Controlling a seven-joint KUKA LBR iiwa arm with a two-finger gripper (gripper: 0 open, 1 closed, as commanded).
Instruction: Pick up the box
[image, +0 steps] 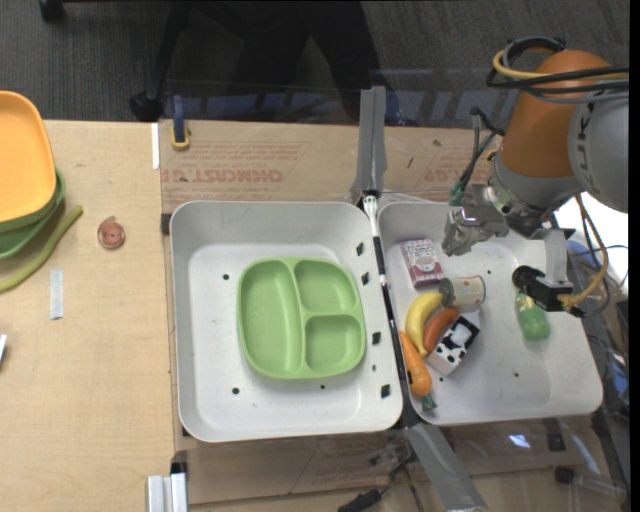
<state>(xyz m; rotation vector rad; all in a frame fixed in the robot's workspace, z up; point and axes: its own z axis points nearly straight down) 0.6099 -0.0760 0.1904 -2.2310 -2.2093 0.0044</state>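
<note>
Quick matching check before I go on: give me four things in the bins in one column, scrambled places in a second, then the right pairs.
Things:
1. box
2. green tray
3. banana
4. green bottle

Places:
A. left bin, in its middle
B. right bin, near its right side
C. right bin, far part, just left of the hand
D. right bin, near its left wall, above the carrot

Pairs: 1-C, 2-A, 3-D, 4-B

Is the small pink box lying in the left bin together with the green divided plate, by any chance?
No, the pink box lies in the right bin, while the green plate sits alone in the left bin.
</note>
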